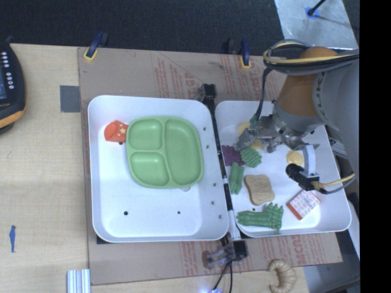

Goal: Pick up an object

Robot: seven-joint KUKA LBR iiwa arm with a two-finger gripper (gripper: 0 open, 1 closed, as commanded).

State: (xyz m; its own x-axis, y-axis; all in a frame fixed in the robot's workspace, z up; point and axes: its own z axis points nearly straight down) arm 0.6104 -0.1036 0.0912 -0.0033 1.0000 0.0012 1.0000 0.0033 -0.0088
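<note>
Left bin (153, 212), left-centre of frame: it's carrying a green plate (165, 151) with a red toy (115, 131) touching the plate's upper-left edge. Not going there.

Right bin (278, 170) is holding the pickables. Along its left wall a purple bit (230, 154) is lying, with a green strip (236, 179) below it. A green chunk (250, 157) is sitting just right of the purple bit, with the toast (259, 189) lower down and a leafy green (261, 217) at the bottom edge. Further right, a yellow piece (295, 157) and a red packet (303, 204) are lying.

My gripper (259, 138) is hanging over the bin's upper-left part, just above the green chunk. I'm judging that chunk to be the target. Grip state: can't tell, the wrist body is masking it from this angle. Nothing is visibly held.

Doing it well, as I'm reading it:
- centring over the chunk, not over the purple bit beside it
- keeping off the left wall, which is near
- dropping straight down and closing only once low enough
- lifting slowly, since the chunk looks small and lumpy and could slip

Pose: my arm (330, 102) is reaching in from the upper right, its orange band (302, 93) sitting above the wrist, with the wrist pointing down and leftward into the bin.
</note>
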